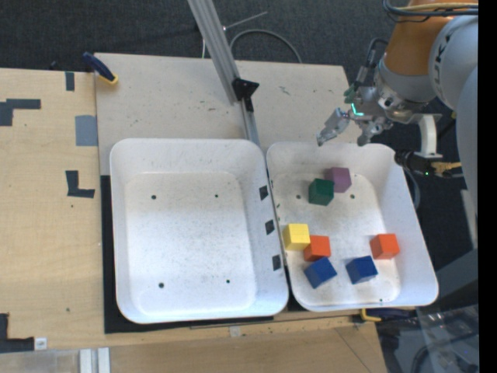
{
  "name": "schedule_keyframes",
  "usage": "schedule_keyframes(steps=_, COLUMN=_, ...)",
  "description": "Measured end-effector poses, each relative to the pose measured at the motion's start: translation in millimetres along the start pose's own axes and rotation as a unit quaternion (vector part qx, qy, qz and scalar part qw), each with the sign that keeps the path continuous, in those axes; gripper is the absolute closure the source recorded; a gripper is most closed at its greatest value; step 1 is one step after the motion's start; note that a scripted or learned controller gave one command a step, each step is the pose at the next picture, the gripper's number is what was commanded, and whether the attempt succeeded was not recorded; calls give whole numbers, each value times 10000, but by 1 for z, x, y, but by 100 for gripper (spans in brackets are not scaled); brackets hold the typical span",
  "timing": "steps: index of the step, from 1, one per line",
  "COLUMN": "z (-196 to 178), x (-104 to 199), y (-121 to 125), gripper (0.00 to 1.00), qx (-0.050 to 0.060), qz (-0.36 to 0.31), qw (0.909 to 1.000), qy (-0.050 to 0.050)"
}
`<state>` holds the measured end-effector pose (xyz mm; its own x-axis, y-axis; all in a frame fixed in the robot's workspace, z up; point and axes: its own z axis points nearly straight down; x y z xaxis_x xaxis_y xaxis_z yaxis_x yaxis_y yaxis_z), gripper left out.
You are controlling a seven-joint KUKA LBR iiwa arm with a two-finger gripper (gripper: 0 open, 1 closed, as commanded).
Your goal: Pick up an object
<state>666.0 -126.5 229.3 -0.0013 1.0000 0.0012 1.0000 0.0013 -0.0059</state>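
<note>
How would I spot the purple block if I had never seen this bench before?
Start at the right-hand shallow white bin, the one holding the coloured cubes. Look to its far end, nearest the grey arm's gripper. There the small purple cube sits touching a dark green cube; it is the only purple one.

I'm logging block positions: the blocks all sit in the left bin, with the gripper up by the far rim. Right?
Not quite. The camera view shows the blocks, such as the green block, in the right bin, not the left. The gripper is indeed up by the far rim.
</note>
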Motion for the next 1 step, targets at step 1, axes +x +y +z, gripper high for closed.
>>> schedule_keyframes(steps=1, z=-3, x=0, y=1, gripper=0, qx=-23, qz=-4, qw=10000, qy=-13)
